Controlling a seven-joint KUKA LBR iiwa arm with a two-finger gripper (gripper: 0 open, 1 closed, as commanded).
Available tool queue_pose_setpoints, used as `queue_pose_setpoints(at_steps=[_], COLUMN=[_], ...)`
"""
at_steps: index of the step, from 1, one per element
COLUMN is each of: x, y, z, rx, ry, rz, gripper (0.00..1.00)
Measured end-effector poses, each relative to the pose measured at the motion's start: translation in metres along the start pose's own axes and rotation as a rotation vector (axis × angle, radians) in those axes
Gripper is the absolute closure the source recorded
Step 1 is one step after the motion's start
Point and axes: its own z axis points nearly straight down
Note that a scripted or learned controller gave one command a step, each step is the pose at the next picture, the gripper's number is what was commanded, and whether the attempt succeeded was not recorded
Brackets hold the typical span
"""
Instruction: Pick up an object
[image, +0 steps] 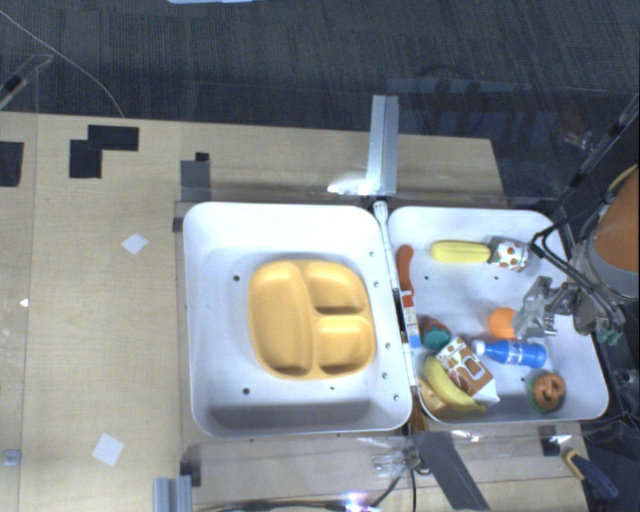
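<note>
My gripper (537, 308) hangs low over the right bin (460, 225), fingers pointing toward the bin's middle. Finger state: too small and blurred here, I cannot tell if they are apart or together. Nothing visible between them, so I count nothing as held.

Just beside the tips sits an orange ball (501, 322), touching or nearly touching my fingers; hard to say which. Right below it lies a blue bottle (513, 352) on its side. My guess is one of those two is the target, since my tips aim there.

Further out in the same bin: a small carton (465, 366) resting on a banana (443, 388), a teal thing (437, 339) next to them, a dark round fruit (546, 390) near the front right corner, a corn cob (459, 252) near the back wall, a red sausage (404, 270) along the left wall. Things are crowded at the front, probably just dumped in.

Left bin (215, 300) carries a yellow divided tray (310, 317), well apart from me.

My arm (612, 255) reaches in from the right, wrist bent down and tilted inward, cables looped above it.
</note>
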Motion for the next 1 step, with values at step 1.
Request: queue_pose_setpoints(at_steps=[1], x=[-0.0029], y=[0.0014], z=[-0.0121], rx=[0.001], ry=[-0.009], rz=[-0.007], gripper=[1.00])
